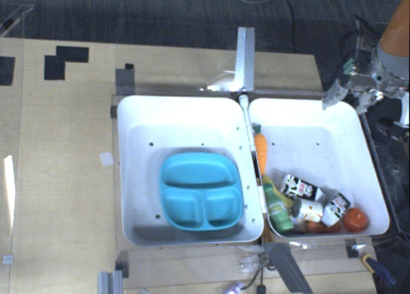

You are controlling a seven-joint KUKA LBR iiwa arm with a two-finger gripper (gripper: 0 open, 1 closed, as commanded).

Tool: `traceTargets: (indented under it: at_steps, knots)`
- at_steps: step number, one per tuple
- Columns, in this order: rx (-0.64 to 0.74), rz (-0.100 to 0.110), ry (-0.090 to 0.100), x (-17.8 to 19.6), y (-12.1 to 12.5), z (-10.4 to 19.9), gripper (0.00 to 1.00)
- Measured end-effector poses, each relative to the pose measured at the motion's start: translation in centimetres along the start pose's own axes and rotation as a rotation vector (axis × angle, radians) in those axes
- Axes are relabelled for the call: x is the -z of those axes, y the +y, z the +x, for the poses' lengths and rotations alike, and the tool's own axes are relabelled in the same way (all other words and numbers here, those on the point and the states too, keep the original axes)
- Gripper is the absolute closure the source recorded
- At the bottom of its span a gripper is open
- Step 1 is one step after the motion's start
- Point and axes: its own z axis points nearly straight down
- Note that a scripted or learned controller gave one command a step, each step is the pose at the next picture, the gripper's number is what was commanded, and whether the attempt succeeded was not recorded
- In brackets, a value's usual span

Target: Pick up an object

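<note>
The pincer looks like bare grey metal with a dull sheen. Just below it, the right bin is smooth white plastic, faintly glossy, as is the left bin farther to its left. In that far bin the blue tray is matt moulded plastic. The worktop left of the pincer looks like pale wood, smooth and matt. The upright post between the bins is brushed metal.

The arm behind the end effector is cut off by the right edge; far below-left, labels on the small cartons blur unreadably.
</note>
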Motion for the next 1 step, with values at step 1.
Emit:
traceTargets:
  at_steps: [1]
  knots:
    - [0.071, 0.003, 0.002, -12.30, -0.30, -0.24, 0.00]
